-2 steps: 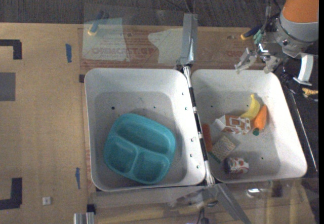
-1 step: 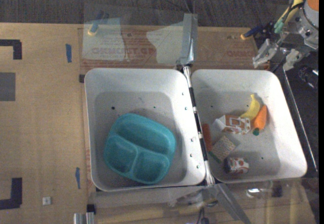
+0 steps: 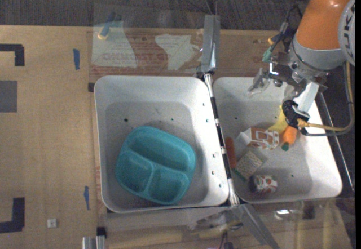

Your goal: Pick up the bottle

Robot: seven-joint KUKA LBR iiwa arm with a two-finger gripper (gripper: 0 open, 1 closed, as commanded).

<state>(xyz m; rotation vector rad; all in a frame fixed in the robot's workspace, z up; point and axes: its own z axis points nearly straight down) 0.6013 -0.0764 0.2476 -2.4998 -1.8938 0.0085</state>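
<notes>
The table (image 3: 45, 129) fills most of the frame, a tan surface with black tape marks along its left edge and short strips of blue tape in the upper left and lower left. Above it, along the top of the frame, runs dark floor with a black cable looping across it.

Two shallow white bins sit side by side on the table. The left bin (image 3: 113, 96) takes the centre of the frame and holds a teal divided plate (image 3: 155, 164), lying tilted in the bin's lower half. The right bin (image 3: 321, 177) sits at centre right, touching the left one along a metal seam.

The arm (image 3: 324, 22) comes in at the upper right of the frame, its orange band bulking large above the grey wrist. The pincer (image 3: 265, 81) hangs over the upper edge of the right bin, and nothing sits between its fingers; whether they are spread or closed I cannot tell at this slant.

The right bin's contents cluster in its middle and lower part. A yellow item (image 3: 280, 121) lies just beside an orange-and-green piece (image 3: 289, 136), partly under the arm's cabling. Left of them is a small white and red carton (image 3: 264, 138). Below that lies a flat tan packet (image 3: 250, 162), and a thin red stick (image 3: 230, 151) rests along the bin's left wall. The bottle (image 3: 263, 184), small, with a red and white label, lies on its side in the lower part of the right bin, well apart from the pincer.
</notes>
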